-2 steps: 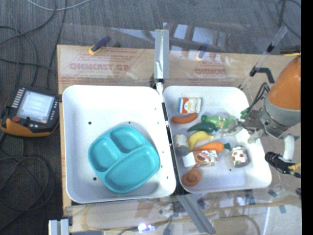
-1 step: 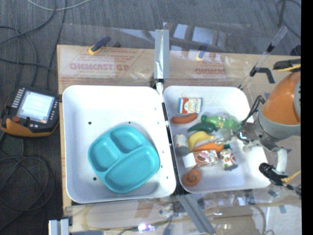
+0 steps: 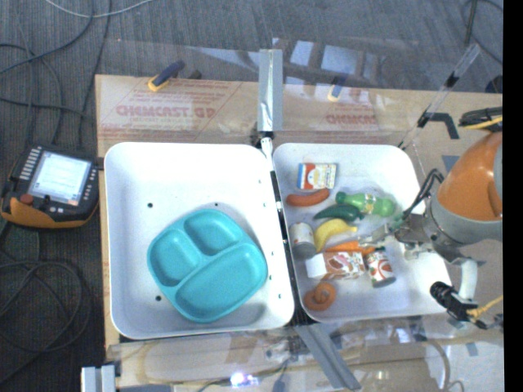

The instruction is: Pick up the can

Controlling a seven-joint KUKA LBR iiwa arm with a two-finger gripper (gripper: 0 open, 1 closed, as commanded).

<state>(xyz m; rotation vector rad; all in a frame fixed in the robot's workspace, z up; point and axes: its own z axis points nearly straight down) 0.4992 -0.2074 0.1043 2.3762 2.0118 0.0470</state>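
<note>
The can [image 3: 379, 269] lies in the right bin [image 3: 409, 300], toward its front-right part, w/ a white and red label. It seems tipped on its side or leaning, long axis running roughly front-to-back in the view w/ a slight slant; hard to be sure at this res. Just left of it, touching or nearly so, sits a red-and-white carton [image 3: 343, 263]. Behind those, a yellow banana [image 3: 332, 233], a dark green veg [image 3: 337, 213], a green bottle [image 3: 369, 202], a red sausage-like piece [image 3: 308, 198] and a small box [image 3: 316, 175] w/ a red-orange front. A grey cylinder [image 3: 301, 235] and a white block [image 3: 315, 265] lie by the bin's left wall, an orange round thing [image 3: 319, 296] at the front.

The arm [image 3: 472, 194] comes in from the right, orange band over the bin's right edge. The gripper [image 3: 402, 233] appears to hang near the can's back-right side, close but prob not on it. Whether the gripper is spread or closed cannot be told from the view; nothing is seen held.

Key relation: the can lies front-left of the tool, so the move likely needs a short shift that way and a descent, w/ the grip set across the can's short width. The carton pressed on its left leaves little room on that side.

The left bin [image 3: 131, 186] holds a teal divided plate [image 3: 208, 265].
</note>
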